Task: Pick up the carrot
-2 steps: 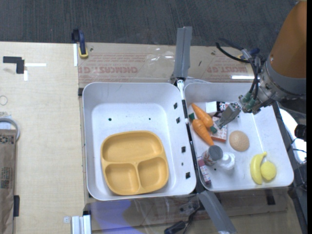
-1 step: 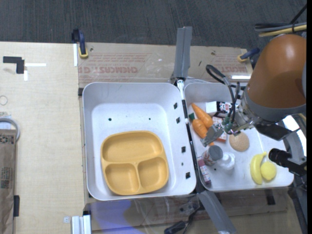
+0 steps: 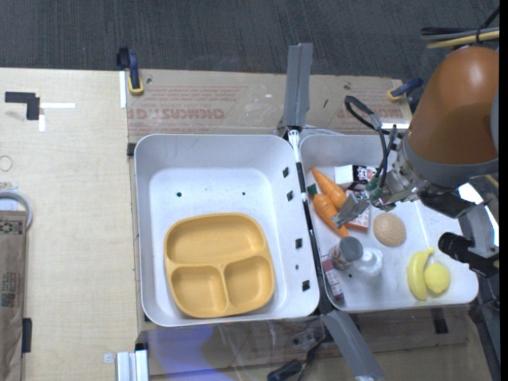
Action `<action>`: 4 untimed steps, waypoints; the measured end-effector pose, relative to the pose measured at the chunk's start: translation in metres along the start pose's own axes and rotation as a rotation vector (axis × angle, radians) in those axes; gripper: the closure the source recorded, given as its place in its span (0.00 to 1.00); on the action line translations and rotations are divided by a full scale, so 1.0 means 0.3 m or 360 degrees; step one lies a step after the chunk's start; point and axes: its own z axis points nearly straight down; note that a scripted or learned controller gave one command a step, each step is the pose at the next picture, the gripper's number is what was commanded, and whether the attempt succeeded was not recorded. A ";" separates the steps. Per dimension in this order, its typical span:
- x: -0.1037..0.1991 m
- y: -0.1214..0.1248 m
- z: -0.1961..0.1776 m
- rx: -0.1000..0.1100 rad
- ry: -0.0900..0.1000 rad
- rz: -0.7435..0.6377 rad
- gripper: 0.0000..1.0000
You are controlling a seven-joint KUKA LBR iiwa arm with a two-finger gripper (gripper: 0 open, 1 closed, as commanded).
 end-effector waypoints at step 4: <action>0.008 -0.059 -0.296 0.0000 -0.0002 0.1451 0.00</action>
